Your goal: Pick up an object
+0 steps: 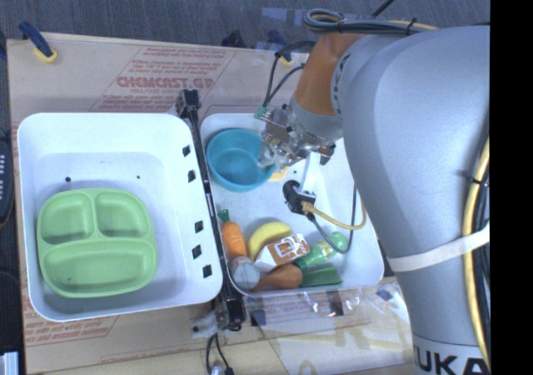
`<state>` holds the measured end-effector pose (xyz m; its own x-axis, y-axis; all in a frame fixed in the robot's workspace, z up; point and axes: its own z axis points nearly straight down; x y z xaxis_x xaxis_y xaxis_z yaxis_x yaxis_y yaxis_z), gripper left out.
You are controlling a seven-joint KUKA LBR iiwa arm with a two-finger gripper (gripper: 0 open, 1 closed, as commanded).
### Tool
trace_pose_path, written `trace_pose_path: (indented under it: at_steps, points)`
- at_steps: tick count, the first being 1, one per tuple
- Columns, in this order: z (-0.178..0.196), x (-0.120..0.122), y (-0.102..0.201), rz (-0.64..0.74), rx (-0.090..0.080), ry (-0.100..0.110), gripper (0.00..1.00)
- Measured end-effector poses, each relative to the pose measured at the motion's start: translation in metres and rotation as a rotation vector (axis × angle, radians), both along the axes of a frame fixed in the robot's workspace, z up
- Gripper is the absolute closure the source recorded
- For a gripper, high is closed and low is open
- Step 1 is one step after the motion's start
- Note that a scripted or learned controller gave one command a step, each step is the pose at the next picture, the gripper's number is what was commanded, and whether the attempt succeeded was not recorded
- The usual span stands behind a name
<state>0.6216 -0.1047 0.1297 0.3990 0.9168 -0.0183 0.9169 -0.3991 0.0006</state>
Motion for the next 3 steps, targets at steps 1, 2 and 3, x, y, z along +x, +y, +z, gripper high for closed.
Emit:
trace_pose_path:
  at_steps: [1,2,3]
  points:
    - [0.009,-0.001,-0.001,0.009,-0.002,0.009,1.00]
    - [-0.030,-0.056,-0.045,0.157,0.018,-0.015,1.00]
    - [-0.029,-0.098,-0.055,-0.009,0.015,-0.028,1.00]
